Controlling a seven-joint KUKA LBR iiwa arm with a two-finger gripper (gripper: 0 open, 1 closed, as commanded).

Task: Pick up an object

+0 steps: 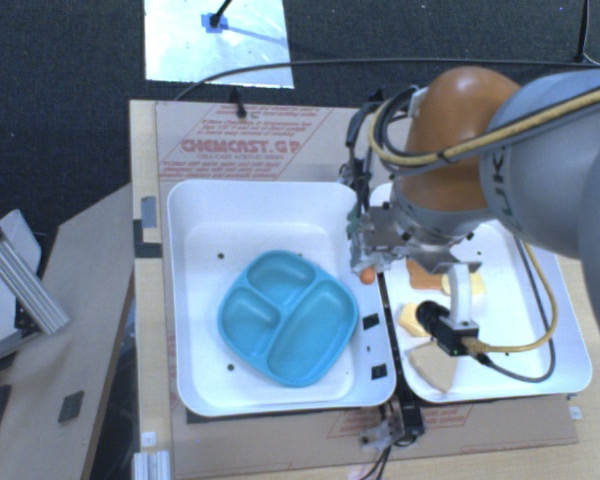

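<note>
Camera view: my grey-and-orange arm's gripper (372, 258), finger state I cannot tell, hangs at three o'clock of the blue divided plastic plate (287, 317).

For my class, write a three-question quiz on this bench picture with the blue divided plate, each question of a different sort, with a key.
1. True or false: the blue divided plate lies in the right bin.
2. Multiple choice: how many compartments does the plate have? A) two B) three C) five
3. Short answer: over which part of the bench does the gripper hang?

Key
1. False; it lies in the left bin.
2. B.
3. Over the divide where the two bins meet, above the plate's upper right edge; small tan and yellow items lie in the right bin beneath the arm.
</note>
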